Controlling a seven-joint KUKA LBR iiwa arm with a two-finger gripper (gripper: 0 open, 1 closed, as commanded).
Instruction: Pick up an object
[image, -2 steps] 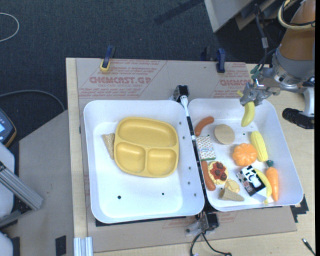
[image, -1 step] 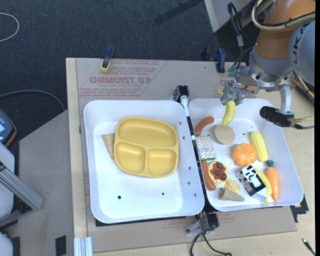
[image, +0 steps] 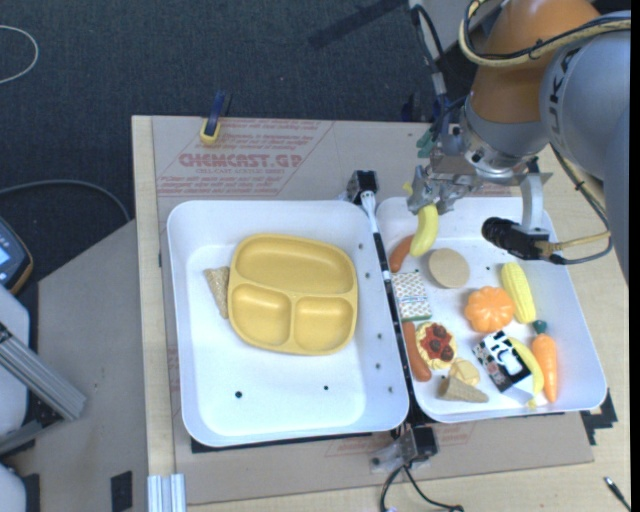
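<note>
Reaching in from the right, the grey arm with an orange band (image: 520, 60) holds its two-finger gripper (image: 432, 200) over the far left corner of the right shallow white bin (image: 585, 345). A small yellow toy banana (image: 425, 231) hangs upright from the gripper, its upper end clamped between the fingers and its lower end just above the bin floor.

Just beside the banana's lower end, a red-orange sausage-shaped toy (image: 400, 254) lies against the bin's left wall, and a round tan biscuit-like disc (image: 448, 268) sits near it on the other side. Below these rest a small white and green patterned packet (image: 411, 297), a square toy pizza slice with red topping (image: 437, 343) and a long red sausage toy (image: 415, 352) along the left wall. An orange toy pumpkin (image: 488, 308) sits in the middle of the bin, with a yellow corn cob (image: 517, 291) beside it. An orange carrot with a green tip (image: 545, 364) lies near the right wall, next to a black and white box (image: 503, 361). A tan wedge (image: 460, 386) lies at the near edge.

The left shallow white bin (image: 190, 400) holds a yellow plastic tray with three compartments (image: 293, 293), and a tan triangular piece (image: 217, 288) shows partly from under the tray's left edge.
</note>
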